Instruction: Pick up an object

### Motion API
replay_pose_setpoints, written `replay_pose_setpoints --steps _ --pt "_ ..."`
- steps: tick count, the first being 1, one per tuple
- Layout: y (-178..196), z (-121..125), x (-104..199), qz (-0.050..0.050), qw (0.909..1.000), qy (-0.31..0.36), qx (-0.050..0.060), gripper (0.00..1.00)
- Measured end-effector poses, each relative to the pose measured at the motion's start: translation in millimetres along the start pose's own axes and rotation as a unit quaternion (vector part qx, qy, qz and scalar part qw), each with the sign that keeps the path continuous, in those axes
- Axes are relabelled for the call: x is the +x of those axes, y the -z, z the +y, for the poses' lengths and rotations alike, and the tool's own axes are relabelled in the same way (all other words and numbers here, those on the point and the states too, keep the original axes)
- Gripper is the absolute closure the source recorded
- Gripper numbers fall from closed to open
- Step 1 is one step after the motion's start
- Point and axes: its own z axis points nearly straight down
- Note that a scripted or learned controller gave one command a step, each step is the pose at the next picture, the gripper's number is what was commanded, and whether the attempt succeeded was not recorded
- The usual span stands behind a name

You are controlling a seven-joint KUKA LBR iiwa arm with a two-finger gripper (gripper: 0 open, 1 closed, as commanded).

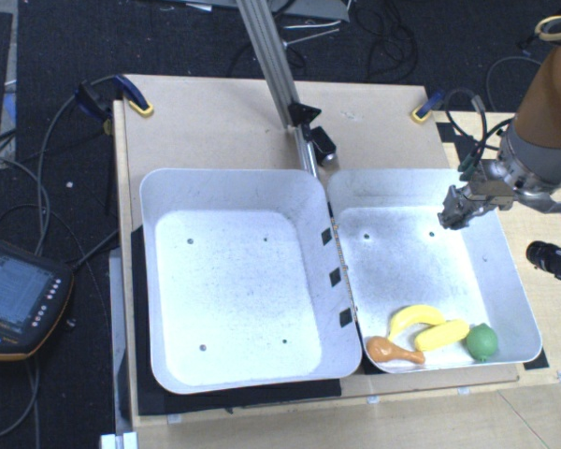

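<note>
The right bin (402, 260) holds a small cluster at its near edge: a yellow banana (413, 319), a second yellow piece (441, 335) beside it, a green round fruit (482, 341) and an orange-brown drumstick-shaped piece (393, 351). My gripper (455, 211) hangs over the far right part of that bin, well above and behind the cluster. Nothing shows between its dark fingers.
The left bin (234, 279) sits beside the right one, with a row of black clips on the shared rim (337, 274). A slanted metal pole (276, 64) rises behind the bins. Clamps mark the bench corners; a teach pendant (19, 297) lies off the bench at left.
</note>
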Motion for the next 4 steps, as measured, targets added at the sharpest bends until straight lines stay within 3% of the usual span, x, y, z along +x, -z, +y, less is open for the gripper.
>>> replay_pose_setpoints --steps 2,4 --pt "-8.2 17.3 120.0 0.0 1.0 0.0 0.0 1.0" --pt "-32.0 42.9 217.4 0.0 1.0 -0.001 0.001 1.0"
